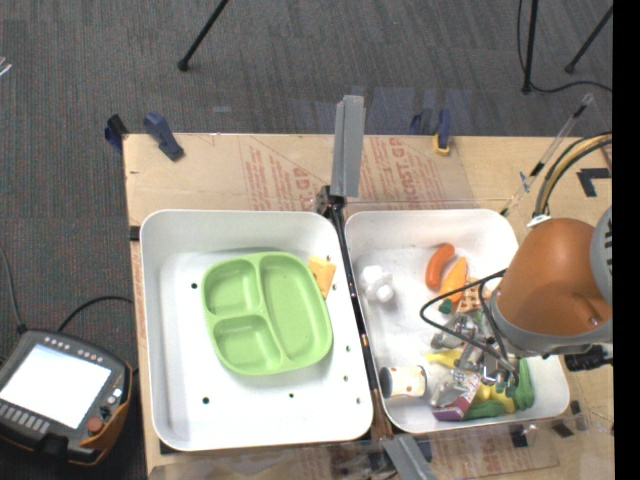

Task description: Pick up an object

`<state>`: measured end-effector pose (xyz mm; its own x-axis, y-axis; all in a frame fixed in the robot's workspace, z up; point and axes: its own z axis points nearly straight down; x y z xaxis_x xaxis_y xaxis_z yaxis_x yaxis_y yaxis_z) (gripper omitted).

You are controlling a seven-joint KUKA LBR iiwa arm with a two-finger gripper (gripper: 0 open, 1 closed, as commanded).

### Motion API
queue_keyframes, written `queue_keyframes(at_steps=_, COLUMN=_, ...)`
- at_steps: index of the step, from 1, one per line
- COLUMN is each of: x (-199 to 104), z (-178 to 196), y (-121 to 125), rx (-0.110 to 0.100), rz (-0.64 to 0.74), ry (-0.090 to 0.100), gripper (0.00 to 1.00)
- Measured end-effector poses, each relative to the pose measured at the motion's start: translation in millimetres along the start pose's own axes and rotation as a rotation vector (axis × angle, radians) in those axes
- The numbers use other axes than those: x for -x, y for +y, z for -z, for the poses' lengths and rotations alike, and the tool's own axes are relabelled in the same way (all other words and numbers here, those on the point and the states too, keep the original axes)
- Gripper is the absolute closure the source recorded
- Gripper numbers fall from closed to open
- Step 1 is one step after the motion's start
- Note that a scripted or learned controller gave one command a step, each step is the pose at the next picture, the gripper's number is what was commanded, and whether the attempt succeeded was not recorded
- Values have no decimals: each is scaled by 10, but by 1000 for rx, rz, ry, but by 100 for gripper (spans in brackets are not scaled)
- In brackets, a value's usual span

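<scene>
The gripper (470, 353) hangs low over the near right part of the right bin (400, 230), below the arm's orange band (552, 276). Metal parts and black cables crowd its tip, and whether it is spread or closed cannot be told from this slant; nothing is plainly seen clamped in it.

Right under and around the tip lies a heap of small things: a yellow piece (447, 347) just to its left, a purple-and-white carton (455, 398) just toward the near edge, and green pieces (505, 393) to the near right, partly under the arm. Whether the tip touches any of them cannot be told.

Farther left along the near edge, a small white cup with a brown rim (405, 380) lies on its side. Beyond the tip, toward the far side, two orange pieces (446, 268) rest side by side, and left of them sits a small white object (378, 286).

Well to the left, in the left bin (170, 268), a green divided plate (268, 311) lies flat, with a yellow-orange piece (322, 273) touching its far right corner.
</scene>
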<state>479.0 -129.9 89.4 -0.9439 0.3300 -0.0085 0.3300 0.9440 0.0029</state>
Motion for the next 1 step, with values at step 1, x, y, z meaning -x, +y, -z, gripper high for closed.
queue_keyframes(at_steps=1, x=-8, z=79, y=3, rx=1, rz=1, ry=5, gripper=100)
